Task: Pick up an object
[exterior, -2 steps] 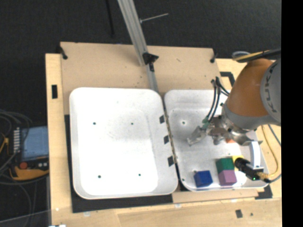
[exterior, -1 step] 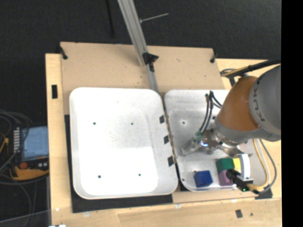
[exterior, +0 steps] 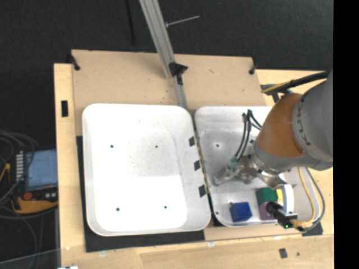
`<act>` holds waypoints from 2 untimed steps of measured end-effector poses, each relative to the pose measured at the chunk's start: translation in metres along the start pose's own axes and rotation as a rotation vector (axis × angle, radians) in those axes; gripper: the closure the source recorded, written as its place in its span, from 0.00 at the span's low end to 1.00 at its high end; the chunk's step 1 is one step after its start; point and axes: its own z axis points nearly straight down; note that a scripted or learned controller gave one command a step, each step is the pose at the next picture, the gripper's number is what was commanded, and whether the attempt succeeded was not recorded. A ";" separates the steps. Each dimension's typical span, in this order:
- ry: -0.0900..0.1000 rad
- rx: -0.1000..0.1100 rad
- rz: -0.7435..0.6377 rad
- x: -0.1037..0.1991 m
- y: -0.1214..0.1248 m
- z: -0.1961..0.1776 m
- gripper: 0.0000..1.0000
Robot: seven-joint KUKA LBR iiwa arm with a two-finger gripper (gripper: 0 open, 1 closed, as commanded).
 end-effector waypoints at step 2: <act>0.001 -0.004 -0.006 0.004 0.005 -0.057 1.00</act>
